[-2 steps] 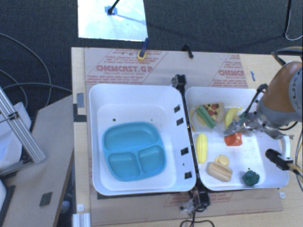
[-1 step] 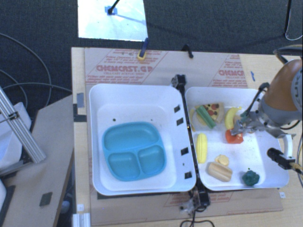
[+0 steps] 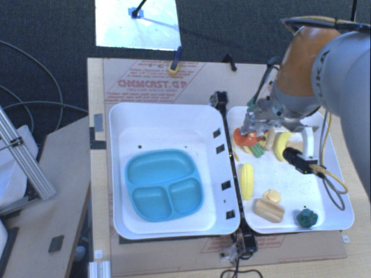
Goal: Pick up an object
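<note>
The gripper (image 3: 253,126) is lowered at the right bin's (image 3: 342,208) 11 o'clock corner, over an orange toy (image 3: 243,138); its state cannot be told. Open floor is left toward 6 o'clock, past a corn cob (image 3: 247,180).

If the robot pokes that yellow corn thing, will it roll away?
Probably a little. The yellow corn looks rounded and long, lying flat in the right bin, so a sideways poke may roll it. It looks like plastic toy food, likely light and stiff.
</note>
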{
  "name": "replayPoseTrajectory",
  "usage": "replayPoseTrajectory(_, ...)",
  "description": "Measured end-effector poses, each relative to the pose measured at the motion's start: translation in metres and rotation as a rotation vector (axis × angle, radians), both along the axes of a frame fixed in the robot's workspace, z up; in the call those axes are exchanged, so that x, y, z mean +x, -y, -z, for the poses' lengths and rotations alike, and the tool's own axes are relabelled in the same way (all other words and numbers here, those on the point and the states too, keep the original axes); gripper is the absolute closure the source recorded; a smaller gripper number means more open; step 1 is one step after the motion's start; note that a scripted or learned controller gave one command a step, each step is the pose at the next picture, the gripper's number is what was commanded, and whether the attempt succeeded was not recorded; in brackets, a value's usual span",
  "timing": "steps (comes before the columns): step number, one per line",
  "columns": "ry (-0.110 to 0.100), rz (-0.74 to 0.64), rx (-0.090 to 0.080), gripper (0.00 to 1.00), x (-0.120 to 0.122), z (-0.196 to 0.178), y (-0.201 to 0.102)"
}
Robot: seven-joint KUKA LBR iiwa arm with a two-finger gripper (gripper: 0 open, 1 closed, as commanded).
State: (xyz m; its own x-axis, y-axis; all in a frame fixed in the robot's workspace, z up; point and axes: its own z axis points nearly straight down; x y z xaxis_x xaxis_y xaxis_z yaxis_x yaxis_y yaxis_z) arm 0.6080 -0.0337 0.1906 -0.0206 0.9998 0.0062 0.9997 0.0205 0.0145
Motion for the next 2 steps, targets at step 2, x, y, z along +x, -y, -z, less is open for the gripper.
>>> replayPoseTrajectory(2,-0.006,0.009,-0.002,1.00,-0.064,-0.096,-0.101)
